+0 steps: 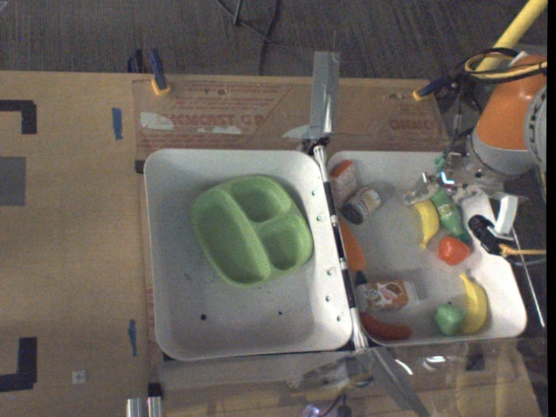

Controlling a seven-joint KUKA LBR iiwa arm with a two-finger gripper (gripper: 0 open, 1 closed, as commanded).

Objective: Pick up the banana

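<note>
Banana (426, 220) lies beside green pepper (448, 213) under end effector (445, 183), opening hidden.

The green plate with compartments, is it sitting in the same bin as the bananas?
No. The green plate lies alone in the left bin, while both bananas lie in the right bin.

The grey arm (512, 120) with its orange band reaches in over the right bin's far right corner, wrist tilted down and leftward, gripper (445, 181) low above that bin's far edge
</note>
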